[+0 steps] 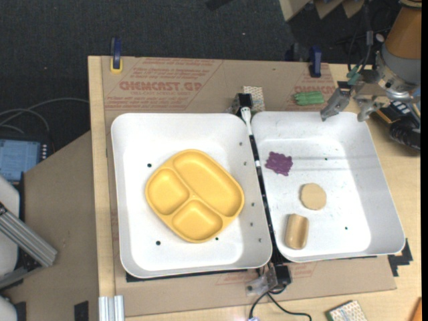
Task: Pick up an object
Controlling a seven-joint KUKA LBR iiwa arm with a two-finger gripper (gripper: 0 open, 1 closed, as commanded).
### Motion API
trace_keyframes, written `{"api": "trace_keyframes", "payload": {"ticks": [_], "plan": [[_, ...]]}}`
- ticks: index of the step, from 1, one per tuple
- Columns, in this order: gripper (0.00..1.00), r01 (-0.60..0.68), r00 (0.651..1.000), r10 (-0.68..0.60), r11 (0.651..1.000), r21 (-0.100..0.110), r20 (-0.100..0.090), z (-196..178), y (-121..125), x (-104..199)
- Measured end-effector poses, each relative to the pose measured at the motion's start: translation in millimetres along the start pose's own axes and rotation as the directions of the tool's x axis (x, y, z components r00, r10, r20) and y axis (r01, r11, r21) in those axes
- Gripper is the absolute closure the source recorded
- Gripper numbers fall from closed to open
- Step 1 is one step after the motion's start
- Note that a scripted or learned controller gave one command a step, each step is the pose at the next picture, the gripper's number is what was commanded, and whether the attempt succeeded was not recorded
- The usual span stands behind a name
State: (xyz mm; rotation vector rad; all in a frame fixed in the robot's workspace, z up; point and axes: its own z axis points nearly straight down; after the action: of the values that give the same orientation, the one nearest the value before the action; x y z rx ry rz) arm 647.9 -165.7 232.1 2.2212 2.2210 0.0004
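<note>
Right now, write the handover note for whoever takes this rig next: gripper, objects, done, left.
Gripper: open, holding nothing, above the far edge of the right bin.
Right bin: purple piece near the dividing edge, tan round disc mid-bin, tan cylinder towards the near wall. All three lie apart from one another.
Left bin: yellow divided plate in the middle.
On the board behind the right bin: small green item.
Done: nothing picked yet.
Left: choose an object, descend, grasp, lift.

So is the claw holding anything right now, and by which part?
Nothing is held: the claw hangs open above the right bin's far edge, with nothing between its fingers.
</note>
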Motion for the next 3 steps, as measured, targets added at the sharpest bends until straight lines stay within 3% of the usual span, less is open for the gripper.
{"api": "trace_keyframes", "payload": {"ticks": [1,2,3], "plan": [[0.00,0.001,1.000,-0.001,1.000,0.006,-0.004,154,-32,37],[0.00,-0.007,1.000,0.007,1.000,-0.011,0.010,55,-24,-66],[0.00,0.002,1.000,-0.002,1.000,0.009,-0.005,152,-79,-2]]}}
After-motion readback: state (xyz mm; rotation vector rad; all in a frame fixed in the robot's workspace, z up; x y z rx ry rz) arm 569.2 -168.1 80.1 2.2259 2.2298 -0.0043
